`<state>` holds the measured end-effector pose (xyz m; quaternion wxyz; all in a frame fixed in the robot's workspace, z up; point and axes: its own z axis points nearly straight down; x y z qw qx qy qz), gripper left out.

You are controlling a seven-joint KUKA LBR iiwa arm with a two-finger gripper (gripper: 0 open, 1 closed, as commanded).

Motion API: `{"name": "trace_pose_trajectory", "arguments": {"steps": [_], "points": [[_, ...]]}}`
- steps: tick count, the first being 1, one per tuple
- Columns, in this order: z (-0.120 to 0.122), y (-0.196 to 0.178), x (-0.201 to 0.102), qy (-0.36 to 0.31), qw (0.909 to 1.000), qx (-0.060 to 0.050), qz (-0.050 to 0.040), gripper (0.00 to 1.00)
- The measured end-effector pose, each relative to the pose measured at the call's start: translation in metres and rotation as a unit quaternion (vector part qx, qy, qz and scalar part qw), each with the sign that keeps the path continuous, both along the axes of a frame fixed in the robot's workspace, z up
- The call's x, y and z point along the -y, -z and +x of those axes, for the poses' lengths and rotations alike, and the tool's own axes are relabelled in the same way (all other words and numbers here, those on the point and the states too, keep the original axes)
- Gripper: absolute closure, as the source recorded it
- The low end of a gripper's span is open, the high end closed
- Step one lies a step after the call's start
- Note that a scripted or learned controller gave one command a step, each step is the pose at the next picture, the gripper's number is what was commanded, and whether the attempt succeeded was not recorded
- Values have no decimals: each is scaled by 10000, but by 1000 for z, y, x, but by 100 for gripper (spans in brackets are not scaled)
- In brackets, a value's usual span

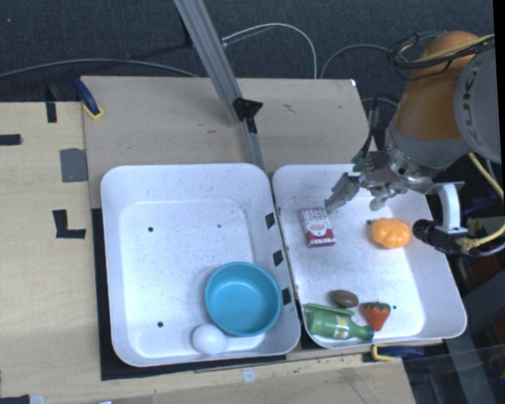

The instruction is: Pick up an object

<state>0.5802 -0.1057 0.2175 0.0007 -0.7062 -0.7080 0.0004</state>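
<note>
In the right bin [430, 314] lie a small red and white box [318, 227], an orange round toy [390, 233], a brown oval piece [345, 299], a green bottle [335, 322] and a red strawberry-like toy [377, 315]. My gripper [357, 196] hangs over the bin's upper part, fingers spread open with nothing between them. Its left fingertip [334, 201] is just up and right of the box; the orange toy lies below and right of the gripper.
The left bin [144, 246] holds a blue bowl [241, 297] and a white ball [209, 338] near its front edge. A grey metal pole [218, 62] slants down to the bins' rear junction. Cables run behind the bench.
</note>
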Motion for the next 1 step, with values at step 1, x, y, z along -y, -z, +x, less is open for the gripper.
{"name": "trace_pose_trajectory", "arguments": {"steps": [1], "points": [[0, 0, 0, -1, 10000, 1, -1, 0]]}}
